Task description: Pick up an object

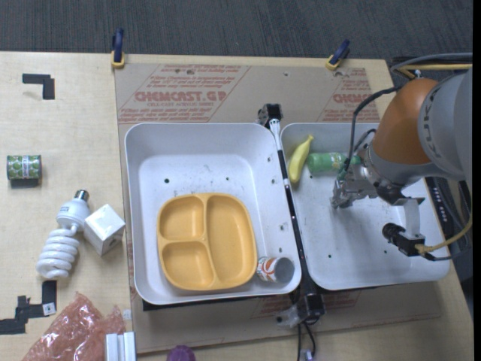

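A: Where is the gripper [344,195] seen?
B: Over the right bin [361,265], upper middle, low to the floor. Arm [417,138] is reached in from the right, orange band above the wrist.

A: Jaw state?
B: Cannot be told. The tips are blurred and partly covered by the wrist. Nothing is seen held.

A: What is offered for picking there?
B: Two things at the bin's top left. A banana [300,158], yellow, curved, stood almost on end against the divider wall. Just beside it a green bottle [326,162], laid on its side, pointing toward the gripper. The bottle's right end is near the gripper; contact cannot be judged.

A: Left bin [143,201]?
B: A yellow tray [207,241] with three compartments is laid flat in it. A small cup [274,269], tipped over, is seen at the tray's lower right corner, touching or nearly so.

A: Outside the bins?
B: On the bench at left: a spiral bulb [62,239], a white cube [104,229] just beside it, a green can [23,168] farther up.
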Motion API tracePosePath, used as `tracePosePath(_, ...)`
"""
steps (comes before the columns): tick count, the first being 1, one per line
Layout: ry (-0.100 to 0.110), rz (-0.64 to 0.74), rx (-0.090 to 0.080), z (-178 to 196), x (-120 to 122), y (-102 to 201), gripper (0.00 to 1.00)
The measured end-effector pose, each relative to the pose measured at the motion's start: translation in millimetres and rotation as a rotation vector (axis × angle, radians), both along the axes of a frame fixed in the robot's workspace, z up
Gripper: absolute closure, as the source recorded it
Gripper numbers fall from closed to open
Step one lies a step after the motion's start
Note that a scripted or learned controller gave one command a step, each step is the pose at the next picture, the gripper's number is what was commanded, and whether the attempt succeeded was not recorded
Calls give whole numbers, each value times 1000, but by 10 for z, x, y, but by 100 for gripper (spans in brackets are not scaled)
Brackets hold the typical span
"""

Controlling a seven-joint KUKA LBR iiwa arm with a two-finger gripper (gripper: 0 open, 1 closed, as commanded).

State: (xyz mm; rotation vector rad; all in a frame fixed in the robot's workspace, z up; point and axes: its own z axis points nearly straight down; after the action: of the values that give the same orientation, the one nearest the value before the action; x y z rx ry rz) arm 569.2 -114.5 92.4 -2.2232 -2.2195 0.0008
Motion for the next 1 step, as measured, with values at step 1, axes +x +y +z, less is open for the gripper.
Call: tracePosePath(1,-2,4,-1,5,624,141,0)
